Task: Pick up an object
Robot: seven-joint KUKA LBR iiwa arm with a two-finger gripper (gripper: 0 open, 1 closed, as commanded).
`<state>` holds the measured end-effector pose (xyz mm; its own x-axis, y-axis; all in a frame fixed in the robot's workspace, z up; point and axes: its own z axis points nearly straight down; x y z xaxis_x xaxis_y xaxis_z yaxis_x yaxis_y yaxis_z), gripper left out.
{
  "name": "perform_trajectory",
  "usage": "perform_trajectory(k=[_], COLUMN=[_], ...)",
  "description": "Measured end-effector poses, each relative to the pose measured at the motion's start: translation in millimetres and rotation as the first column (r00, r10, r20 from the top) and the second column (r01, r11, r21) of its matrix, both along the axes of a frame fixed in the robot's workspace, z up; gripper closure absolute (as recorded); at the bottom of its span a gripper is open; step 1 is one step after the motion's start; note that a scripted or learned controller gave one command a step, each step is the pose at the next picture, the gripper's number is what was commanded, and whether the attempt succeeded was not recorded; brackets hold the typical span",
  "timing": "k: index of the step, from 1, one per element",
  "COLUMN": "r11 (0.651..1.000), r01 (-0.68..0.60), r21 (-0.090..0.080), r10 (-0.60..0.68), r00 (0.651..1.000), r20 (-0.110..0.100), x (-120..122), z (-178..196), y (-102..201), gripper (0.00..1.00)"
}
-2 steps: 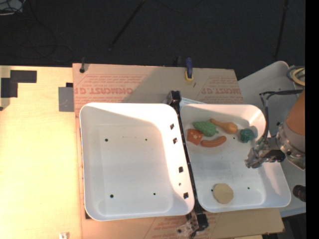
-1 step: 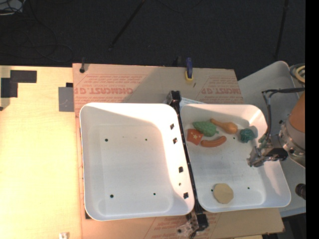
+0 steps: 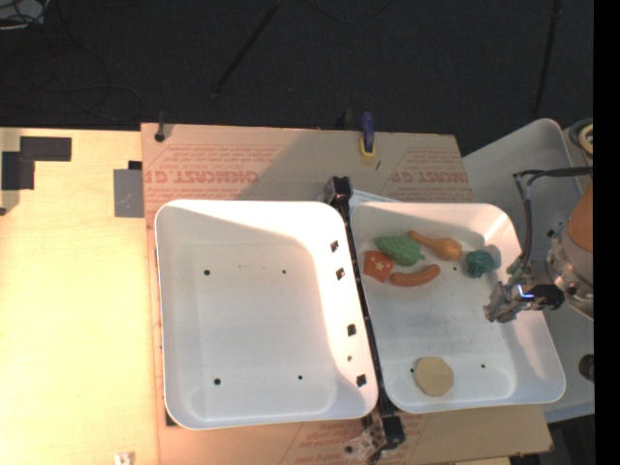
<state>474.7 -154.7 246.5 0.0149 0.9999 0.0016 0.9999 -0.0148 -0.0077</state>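
The right bin [image 3: 504, 395] holds several small items: a green lumpy piece [image 3: 399, 249], an orange carrot-like piece [image 3: 438, 244], a red piece [image 3: 377, 266], a reddish sausage shape [image 3: 416, 276], a teal lump [image 3: 480, 261] and a tan round disc [image 3: 434, 376] near the front. My gripper [image 3: 504, 304] hangs over the right side of this bin, just below and right of the teal lump. Nothing shows between its fingers.
The left bin [image 3: 184, 250] stands beside the right one, joined along a black-clipped divider [image 3: 351, 289]. Both rest on a cardboard sheet [image 3: 291, 163] over a pale wooden bench [image 3: 68, 308]. A blue clamp [image 3: 367, 134] sits at the cardboard's back edge.
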Motion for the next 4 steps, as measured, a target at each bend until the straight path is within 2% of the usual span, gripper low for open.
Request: perform_trajectory(k=[4], r11=[1.0], r01=[0.006], r21=[0.001], r10=[-0.006], r00=[1.0], r20=[-0.005], x=[0], z=[37], y=[-4], gripper=[1.0])
